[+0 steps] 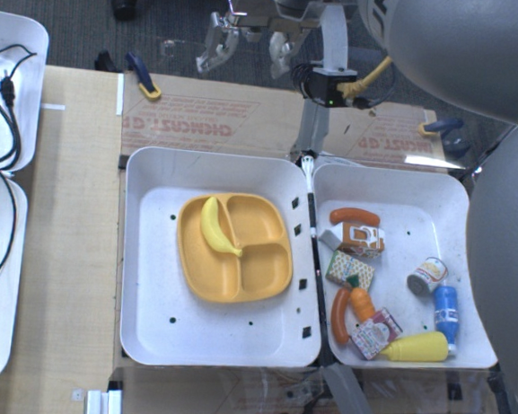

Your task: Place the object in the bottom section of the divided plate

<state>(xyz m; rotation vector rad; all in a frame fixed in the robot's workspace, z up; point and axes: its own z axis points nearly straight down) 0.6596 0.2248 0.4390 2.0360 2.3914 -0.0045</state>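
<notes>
Noted silver-grey on the gripper (247,58). Below it, found a plain yellow banana (216,228) against a duller orange-yellow divided plate (253,278), with white all over the left bin (142,309). Below and to the gripper's right, in the equally white right bin (448,205), logged a red sausage (355,216), an orange carrot (360,303), a box (350,271) speckled green on cream, a blue bottle (445,310) with a white label and a yellow bottle (420,347). Just under the gripper, read red lettering on brown cardboard (240,119).
</notes>
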